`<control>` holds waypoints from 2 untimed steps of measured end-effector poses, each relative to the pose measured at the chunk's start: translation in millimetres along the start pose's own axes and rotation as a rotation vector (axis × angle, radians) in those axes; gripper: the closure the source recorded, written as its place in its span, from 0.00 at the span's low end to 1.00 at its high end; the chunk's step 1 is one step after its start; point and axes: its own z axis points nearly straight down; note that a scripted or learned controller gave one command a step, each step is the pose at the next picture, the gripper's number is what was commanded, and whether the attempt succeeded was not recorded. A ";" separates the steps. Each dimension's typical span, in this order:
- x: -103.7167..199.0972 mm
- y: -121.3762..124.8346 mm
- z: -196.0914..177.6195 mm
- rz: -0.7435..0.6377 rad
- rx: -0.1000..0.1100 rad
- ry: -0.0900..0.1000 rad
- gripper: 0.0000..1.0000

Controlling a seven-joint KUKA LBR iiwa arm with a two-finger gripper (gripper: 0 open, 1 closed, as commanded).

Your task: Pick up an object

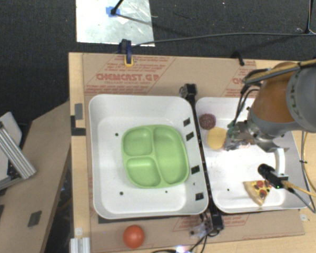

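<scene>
A green divided tray (155, 156) is seen sitting in the left bin (102, 141), with a red ball (134, 236) out front on the bench (163, 70). In the right bin (237, 204), a purple ball (207, 121) and a yellow object (217, 138) are parked just left of the jaws (234, 139); whether they're open can't be told. A pizza slice (257, 190) is spotted nearer the front.

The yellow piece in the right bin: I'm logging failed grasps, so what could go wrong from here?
1. The gripper sits at the edge of the yellow piece, so it may push it aside rather than catch it.
2. The dark red ball lies just beside it and could get knocked.
3. The bin divider is close, leaving little room.
</scene>
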 end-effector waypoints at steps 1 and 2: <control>0.7 -3.8 -61.6 -0.003 -0.001 0.000 1.00; 9.6 -4.8 -119.3 -0.004 -0.002 0.000 1.00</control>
